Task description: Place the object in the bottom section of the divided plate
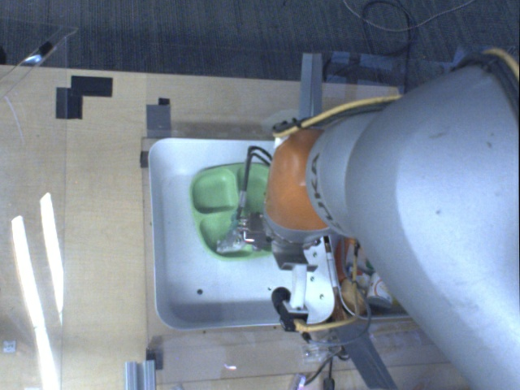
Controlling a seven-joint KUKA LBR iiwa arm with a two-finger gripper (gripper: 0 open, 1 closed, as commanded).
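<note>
Nearest the cam: arm (431, 218), its orange band (292, 189) above the wrist, covering the right part of the left bin (175, 291). Below it the gripper (242, 238) hangs over the lower edge of the green divided plate (215, 193). Whether the gripper is spread or closed, and whether it carries anything, can't be made out: wrist hardware masks that area. The object can't be told apart from the metal parts at that spot, so pos. and heading of the object are undetermined. The plate lies flat in the upper-middle of the left bin, well clear of the bin's left wall. Two sections sit toward the view's top and one toward the bottom, under the gripper. Visible outline is rounded, and its right part is covered, so no long axis can be fixed. Risks, est.: gripper sits close to the plate rim, so a release here may land on the rim or in the bin beside it. Contact w/ the rim may tip or slide the light plate. The yellow cable (349, 108) could snag.
</note>
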